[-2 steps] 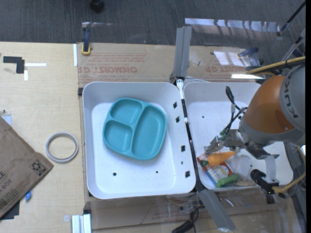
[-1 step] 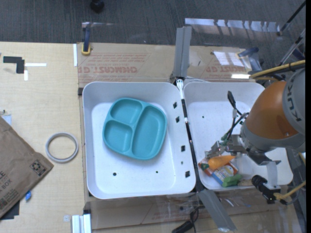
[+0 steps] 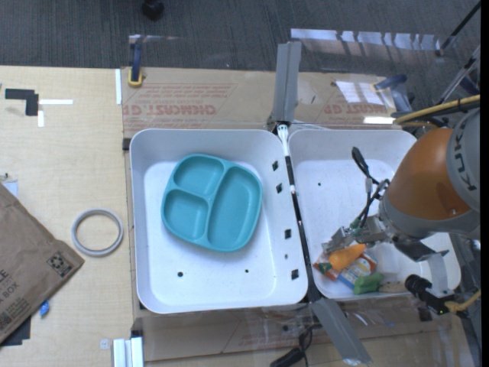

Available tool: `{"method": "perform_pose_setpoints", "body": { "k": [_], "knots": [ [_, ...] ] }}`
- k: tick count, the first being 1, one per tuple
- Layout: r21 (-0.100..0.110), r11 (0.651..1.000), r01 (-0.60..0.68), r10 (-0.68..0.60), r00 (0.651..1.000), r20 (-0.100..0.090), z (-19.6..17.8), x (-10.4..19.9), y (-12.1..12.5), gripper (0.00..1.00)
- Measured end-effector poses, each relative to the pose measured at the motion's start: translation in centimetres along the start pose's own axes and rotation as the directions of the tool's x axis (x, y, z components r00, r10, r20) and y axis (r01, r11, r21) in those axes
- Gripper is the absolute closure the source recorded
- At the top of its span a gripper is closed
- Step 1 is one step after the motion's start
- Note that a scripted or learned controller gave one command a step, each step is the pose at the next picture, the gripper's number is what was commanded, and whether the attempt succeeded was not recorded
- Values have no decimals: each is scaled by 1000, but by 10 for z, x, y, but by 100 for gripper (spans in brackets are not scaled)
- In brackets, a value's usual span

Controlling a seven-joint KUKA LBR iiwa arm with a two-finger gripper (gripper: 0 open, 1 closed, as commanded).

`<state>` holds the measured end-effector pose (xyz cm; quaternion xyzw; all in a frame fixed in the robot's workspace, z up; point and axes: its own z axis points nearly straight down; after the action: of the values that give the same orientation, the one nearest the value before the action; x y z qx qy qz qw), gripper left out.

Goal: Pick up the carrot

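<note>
Teal divided plate (image 3: 212, 202) in left bin (image 3: 145, 228); tape ring (image 3: 97, 231) on bench (image 3: 61, 151)

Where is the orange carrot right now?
The orange carrot lies in the right white bin, near its front-left corner, in a small pile of items beside a green piece. The gripper is directly above it.

Orange carrot (image 3: 348, 255), teal divided plate (image 3: 212, 202), white bins (image 3: 145, 205), green toy (image 3: 368, 283), orange-banded grey arm (image 3: 428, 178)

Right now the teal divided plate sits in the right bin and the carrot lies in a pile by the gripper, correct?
Not quite. The camera view shows the teal divided plate in the left bin, not the right. The carrot does lie in a pile by the gripper.
</note>
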<state>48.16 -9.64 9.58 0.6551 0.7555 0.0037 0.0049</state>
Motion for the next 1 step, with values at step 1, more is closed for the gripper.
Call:
{"method": "perform_pose_setpoints", "body": {
  "k": [1],
  "knots": [
    [-2, 1000, -5, 5, 1000, 2, -9, -1, 1, 100]
  ]
}}
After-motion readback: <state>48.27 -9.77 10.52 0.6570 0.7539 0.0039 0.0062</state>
